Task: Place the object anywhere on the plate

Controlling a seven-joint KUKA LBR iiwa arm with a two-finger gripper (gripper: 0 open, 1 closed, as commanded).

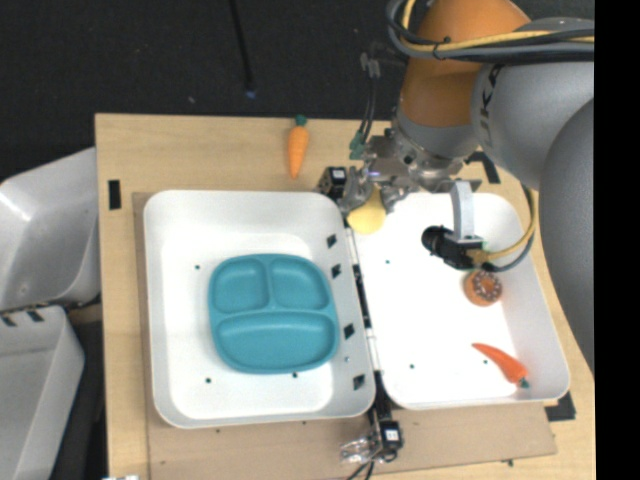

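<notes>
In the camera view, you see the gripper [372,200] low at the right bin's [430,368] far-left corner, over a pale yellow object [367,218]; whether it grips it you cannot tell. The teal divided plate [272,311] lies in the left bin [175,268].

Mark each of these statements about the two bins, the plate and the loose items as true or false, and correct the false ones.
1. The teal divided plate lies in the left bin. True.
2. The toy carrot lies on the plate. False: it lies on the wooden bench, beyond the bins.
3. A red chili pepper lies near the front right corner of the right bin. True.
4. The yellow object sits at the right bin's front edge. False: it is at the far left corner, just under the gripper.
5. The small round brown item is in the left bin. False: it is in the right bin.
</notes>
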